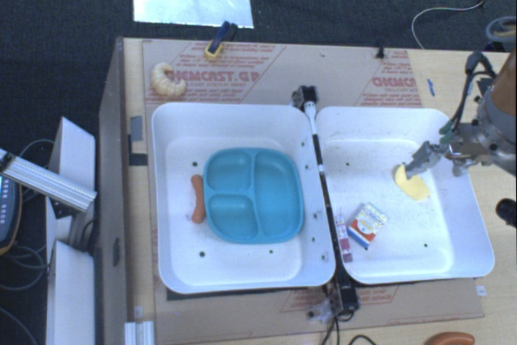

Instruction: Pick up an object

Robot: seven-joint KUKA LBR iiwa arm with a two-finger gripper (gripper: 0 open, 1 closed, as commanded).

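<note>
1. Now the tool (416, 164) hangs low in the right bin (468, 254), reaching in from the right side; its tip is just beside a flat yellow piece (414, 185), maybe touching its upper edge.
2. How far the tool is open I cannot tell, because the tip is blurred and seen from above; nothing is visibly held in it.
3. The yellow piece lies flat on the floor of the right bin, near the middle. It is probably the thing to pick, since the tool is next to it.
4. I judge it to be light and thin, perhaps soft plastic or foam. A thin flat thing is hard to take from above; it is better to pinch it across its narrow width at the edges, pressing down to the bin floor.
5. A small carton (365, 224) with red and white print lies well apart from it, lower in the same bin. It looks stiff and light, easier to take across its short sides.
6. The left bin (174, 174) holds a blue divided plate (254, 195) and a small sausage (197, 198) beside it.
</note>
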